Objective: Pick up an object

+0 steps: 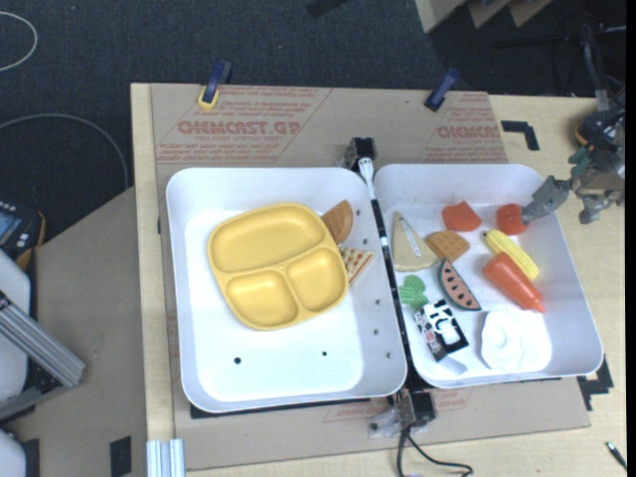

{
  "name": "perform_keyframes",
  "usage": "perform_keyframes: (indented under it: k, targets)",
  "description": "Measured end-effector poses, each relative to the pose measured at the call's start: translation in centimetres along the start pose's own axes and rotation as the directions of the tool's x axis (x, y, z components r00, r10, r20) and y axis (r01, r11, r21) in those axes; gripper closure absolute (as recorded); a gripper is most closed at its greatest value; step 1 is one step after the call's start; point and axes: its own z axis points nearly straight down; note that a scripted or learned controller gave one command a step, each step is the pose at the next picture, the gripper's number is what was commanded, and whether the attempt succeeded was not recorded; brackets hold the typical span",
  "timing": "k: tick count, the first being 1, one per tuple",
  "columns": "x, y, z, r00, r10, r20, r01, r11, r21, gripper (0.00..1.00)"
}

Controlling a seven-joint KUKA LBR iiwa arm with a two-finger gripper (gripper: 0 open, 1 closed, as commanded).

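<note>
The right bin [586,321] holds several toy foods: a red-orange piece [460,216], a small red piece [510,218], a yellow corn cob [512,253], an orange carrot [514,282], a tan cracker [447,243], a pale wedge [405,242], a watermelon slice [457,286], a green sprig [412,289], a black-and-white item [438,328] and a white egg [502,338]. My gripper [549,197] hangs at the bin's far right rim, just right of the small red piece, with nothing seen in it.
The left bin [199,346] holds a yellow divided plate [276,263], a brown cookie [338,222] and a waffle piece [356,261] at its right side. Clamps [211,85] [440,89] sit on the board's far edge.
</note>
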Motion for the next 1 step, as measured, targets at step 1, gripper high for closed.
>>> perform_keyframes:
  k: [1]
  targets:
    - [0.09, 0.23, -0.82, 1.000, -0.004, 0.003, 0.004, 1.000, -0.014, 0.00]
